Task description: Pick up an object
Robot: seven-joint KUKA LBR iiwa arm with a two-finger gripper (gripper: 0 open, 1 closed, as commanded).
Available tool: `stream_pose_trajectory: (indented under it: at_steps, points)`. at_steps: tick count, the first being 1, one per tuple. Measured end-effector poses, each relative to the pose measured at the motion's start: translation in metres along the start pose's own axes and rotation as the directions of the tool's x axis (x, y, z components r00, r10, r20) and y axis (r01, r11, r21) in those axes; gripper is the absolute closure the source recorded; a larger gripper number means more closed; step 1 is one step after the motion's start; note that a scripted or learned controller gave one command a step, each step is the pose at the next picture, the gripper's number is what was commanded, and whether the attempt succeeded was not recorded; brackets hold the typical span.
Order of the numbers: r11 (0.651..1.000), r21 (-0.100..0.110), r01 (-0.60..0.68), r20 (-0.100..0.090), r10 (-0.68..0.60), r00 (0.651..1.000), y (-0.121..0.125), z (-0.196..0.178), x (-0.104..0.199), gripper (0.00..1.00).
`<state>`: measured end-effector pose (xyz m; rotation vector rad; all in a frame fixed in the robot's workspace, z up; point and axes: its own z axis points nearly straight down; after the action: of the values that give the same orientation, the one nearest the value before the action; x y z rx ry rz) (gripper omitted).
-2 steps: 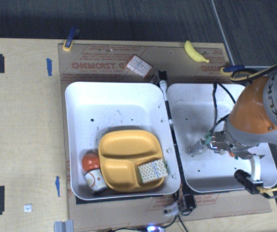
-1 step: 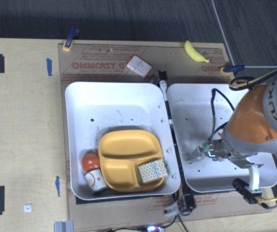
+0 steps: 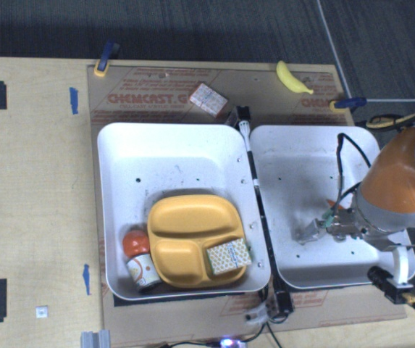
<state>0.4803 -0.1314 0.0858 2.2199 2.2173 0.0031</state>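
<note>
My gripper [image 3: 310, 232] hangs low over the floor of the right bin [image 3: 294, 158], near its middle, at the end of the grey arm with the orange band [image 3: 399, 183]. Nothing shows under or beside it on the white floor. The left bin [image 3: 120, 165] holds a yellow divided plate [image 3: 185, 223]. A small patterned box [image 3: 228, 257] lies in the plate's front right compartment. A small bottle with a red-orange cap [image 3: 139, 256] lies against the plate's left side, in the bin's front left corner.
Behind the bins, on the brown cardboard, lie a yellow banana [image 3: 293, 78] and a small patterned box [image 3: 208, 99]. Clamps sit at the cardboard's back left [image 3: 106, 56] and back right [image 3: 348, 104]. Cables run along the right bin's right side.
</note>
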Motion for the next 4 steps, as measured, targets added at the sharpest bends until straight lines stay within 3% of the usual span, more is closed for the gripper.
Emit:
stream_pose_trajectory:
  at_steps: [1, 4]
  points:
    - [1.000, 0.000, 0.002, -0.001, -0.002, 1.000, 0.0005, -0.0001, 0.0308, 0.00]
    - [1.000, 0.000, 0.000, 0.000, 0.000, 1.000, 0.0006, 0.0000, 0.0388, 0.00]
